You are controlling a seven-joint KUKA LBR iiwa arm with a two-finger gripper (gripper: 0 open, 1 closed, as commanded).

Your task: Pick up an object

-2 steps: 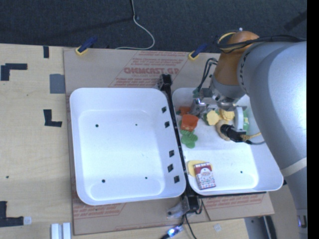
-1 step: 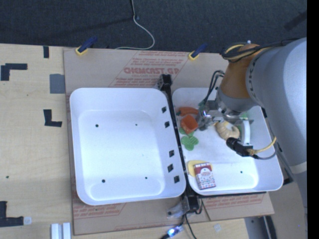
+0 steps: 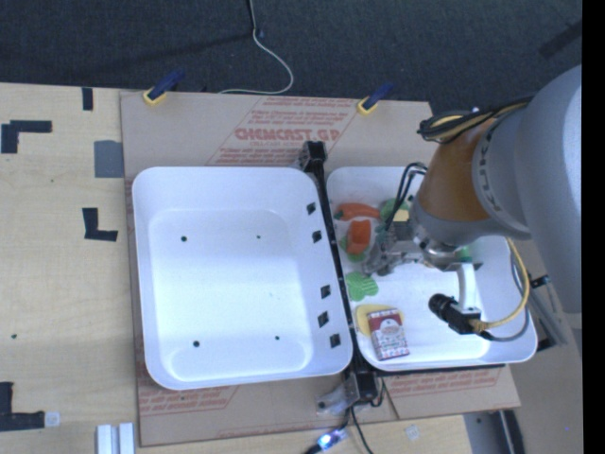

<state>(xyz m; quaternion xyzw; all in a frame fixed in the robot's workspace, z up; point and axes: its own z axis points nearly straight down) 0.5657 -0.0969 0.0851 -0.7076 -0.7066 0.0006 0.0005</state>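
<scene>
My gripper (image 3: pixel 386 253) is down inside the right bin (image 3: pixel 501 348), near its left wall. The grey arm with its orange band covers much of that bin. Just left of the gripper lie an orange object (image 3: pixel 359 235) and a red-orange piece (image 3: pixel 357 212). A green object (image 3: pixel 361 286) lies just below the gripper. A yellow and red packet (image 3: pixel 383 332) rests at the bin's front left. Something green (image 3: pixel 389 206) peeks out beside the wrist. The fingers are hidden among the objects.
The left bin (image 3: pixel 227 272) sits beside the right one, with a black divider (image 3: pixel 326 253) between them. Both rest on a cardboard sheet (image 3: pixel 274 130) held by blue and yellow clamps. A cable (image 3: pixel 269 45) trails at the back.
</scene>
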